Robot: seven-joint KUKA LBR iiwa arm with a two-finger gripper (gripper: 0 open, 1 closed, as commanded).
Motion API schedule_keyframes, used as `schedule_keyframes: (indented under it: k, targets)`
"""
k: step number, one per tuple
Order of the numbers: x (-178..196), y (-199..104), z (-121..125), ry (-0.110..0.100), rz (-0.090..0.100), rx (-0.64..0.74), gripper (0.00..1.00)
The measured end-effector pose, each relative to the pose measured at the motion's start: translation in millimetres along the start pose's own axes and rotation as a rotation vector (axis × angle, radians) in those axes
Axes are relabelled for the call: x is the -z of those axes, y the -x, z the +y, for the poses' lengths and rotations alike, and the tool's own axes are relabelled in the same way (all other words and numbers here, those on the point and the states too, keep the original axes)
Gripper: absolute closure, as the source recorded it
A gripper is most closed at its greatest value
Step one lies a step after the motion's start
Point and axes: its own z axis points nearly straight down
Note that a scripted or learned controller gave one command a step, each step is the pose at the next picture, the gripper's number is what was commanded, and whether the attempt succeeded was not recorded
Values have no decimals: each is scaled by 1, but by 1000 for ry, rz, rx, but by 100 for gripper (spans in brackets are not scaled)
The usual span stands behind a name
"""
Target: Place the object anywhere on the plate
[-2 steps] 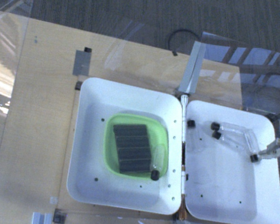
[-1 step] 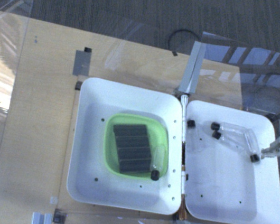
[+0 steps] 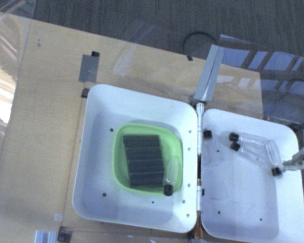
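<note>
Gripper not distinguishable in camera view, so jaw state can't be told. Green plate [image 3: 117,158] sits in left bin [image 3: 100,115] with a dark ribbed block [image 3: 143,161] on it. Clear tube with black cap [image 3: 170,176] lies on the plate's right edge. Right bin [image 3: 239,221] holds clear black-capped pieces [image 3: 255,148].

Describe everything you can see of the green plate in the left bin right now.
The green plate is a lime-green, rounded-square dish, plastic-looking with a raised rim. It lies flat on the floor of the left bin, about in its middle. A dark grey ribbed block lies on it at a slant and covers most of its centre. A clear tube with a black cap lies along its right rim, cap toward the near edge. Nothing else touches it.
</note>
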Motion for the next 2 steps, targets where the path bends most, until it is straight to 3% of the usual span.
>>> schedule_keyframes:
  k: [1, 2]
  targets:
    - [-24, -14, -5, -1, 0, -53, 0]
    - [-12, -3, -1, -1, -1, -103, 0]
